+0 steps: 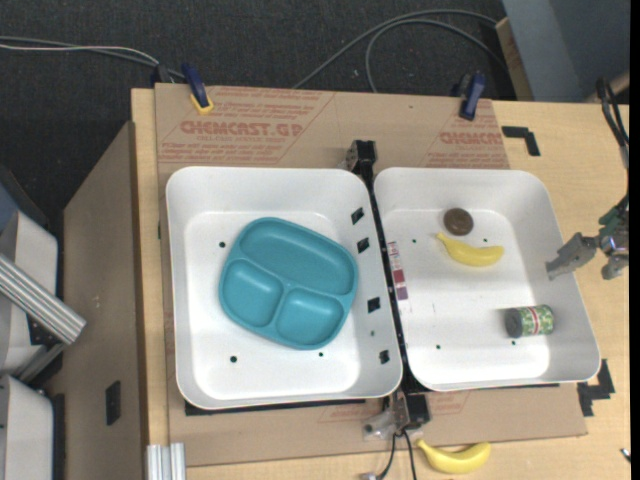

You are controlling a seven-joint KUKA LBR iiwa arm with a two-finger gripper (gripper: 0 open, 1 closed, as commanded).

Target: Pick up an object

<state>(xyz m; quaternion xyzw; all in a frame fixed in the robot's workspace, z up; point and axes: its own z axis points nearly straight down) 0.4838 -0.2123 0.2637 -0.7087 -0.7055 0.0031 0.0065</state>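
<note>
The right bin (560,353) holds three things. A yellow banana (470,252) lies near its middle, with a small brown round object (458,220) just behind it. A green can (529,321) lies on its side near the front right. My gripper (586,256) hangs at the bin's right rim, to the right of the banana and above the can, and touches none of them. It is partly cut off by the view's edge. The left bin (190,268) holds a teal divided plate (288,282).
A second banana (456,455) lies on the bench in front of the bins, outside them. Clamps (199,89) (470,96) grip the cardboard sheet at the back. Cables run across the dark floor behind. A black divider (378,268) separates the bins.
</note>
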